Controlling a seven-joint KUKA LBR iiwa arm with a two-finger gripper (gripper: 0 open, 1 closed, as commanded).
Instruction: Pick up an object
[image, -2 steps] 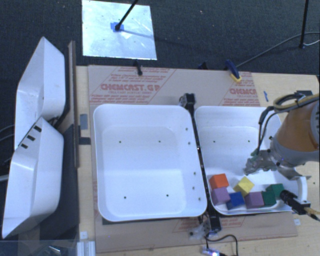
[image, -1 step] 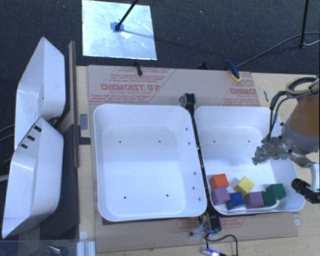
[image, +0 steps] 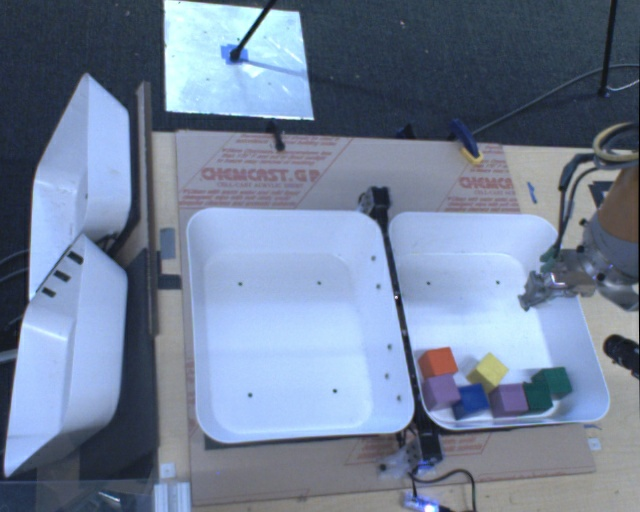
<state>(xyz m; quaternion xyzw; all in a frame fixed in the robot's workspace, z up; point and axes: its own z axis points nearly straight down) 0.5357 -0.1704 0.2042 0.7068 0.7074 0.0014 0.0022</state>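
Several small blocks lie huddled at the near edge of the right bin (image: 470, 240): an orange one (image: 437, 361), a yellow one (image: 490, 369), a blue one (image: 470, 400), two purple ones (image: 441, 390) (image: 508, 399) and a green one (image: 550, 383). My gripper (image: 537, 288) hangs over the bin's right rim, above and to the right of the blocks and apart from them. I see no block at the gripper.
The left bin (image: 290, 230) sits beside the right one, with a black divider strip (image: 395, 300) between them. Two white covers (image: 70, 280) lie at the far left. Cables and a blue clamp (image: 465, 140) lie behind the bins.
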